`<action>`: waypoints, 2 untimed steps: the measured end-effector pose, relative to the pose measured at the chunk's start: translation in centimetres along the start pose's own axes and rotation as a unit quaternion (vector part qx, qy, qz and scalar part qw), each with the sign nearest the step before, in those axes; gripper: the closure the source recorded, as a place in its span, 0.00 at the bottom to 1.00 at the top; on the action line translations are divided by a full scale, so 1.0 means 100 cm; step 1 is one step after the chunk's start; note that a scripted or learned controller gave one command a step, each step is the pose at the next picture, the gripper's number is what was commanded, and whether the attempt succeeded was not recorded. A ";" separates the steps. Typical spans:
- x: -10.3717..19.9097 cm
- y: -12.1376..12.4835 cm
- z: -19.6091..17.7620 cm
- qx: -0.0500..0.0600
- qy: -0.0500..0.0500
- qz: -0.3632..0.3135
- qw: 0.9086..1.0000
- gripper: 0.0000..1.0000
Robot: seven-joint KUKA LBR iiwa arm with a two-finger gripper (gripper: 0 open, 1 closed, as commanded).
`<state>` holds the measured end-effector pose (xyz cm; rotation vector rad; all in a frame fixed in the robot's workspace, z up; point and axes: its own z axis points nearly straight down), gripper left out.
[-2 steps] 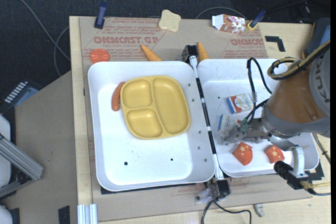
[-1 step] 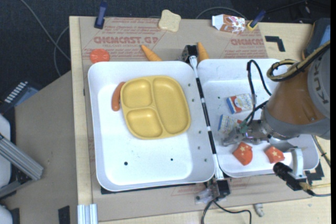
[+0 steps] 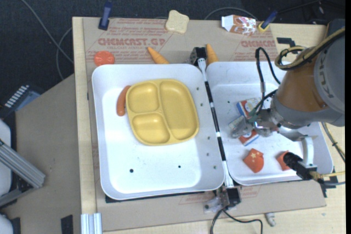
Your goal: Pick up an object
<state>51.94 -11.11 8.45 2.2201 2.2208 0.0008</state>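
Camera view looks down at a slant on two white bins set side by side on a brown bench. The left bin (image 3: 109,161) holds a yellow divided plate (image 3: 163,111) with three compartments, and a red-orange sausage (image 3: 121,101) lies just beside the plate's left edge, on the bin floor. The right bin (image 3: 230,79) holds the arm's working end: the grey arm with its orange band (image 3: 299,87) comes in from the right and its gripper (image 3: 245,126) hangs low over the middle of this bin, among a small cluster of blue, white and red pieces (image 3: 245,108). Whether the claw is released, clenched or grasping anything I cannot tell, since the tip is blurred into that clutter. A red piece shaped like a strawberry (image 3: 254,160) lies on the bin floor nearer the camera, apart from the gripper. Another small orange-red piece (image 3: 283,159) sits to its right, partly behind a black cable fitting. Beyond the bins, on the bench, lie a slice of bread (image 3: 177,21), an orange carrot (image 3: 158,56), a red round lid (image 3: 103,58) and a crumpled wrapper (image 3: 239,23).
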 end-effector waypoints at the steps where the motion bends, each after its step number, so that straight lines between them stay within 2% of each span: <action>1: 0.000 0.000 -0.010 -0.001 0.000 0.000 1.000 1.00; 2: 0.063 0.011 -0.101 0.000 0.001 -0.001 1.000 1.00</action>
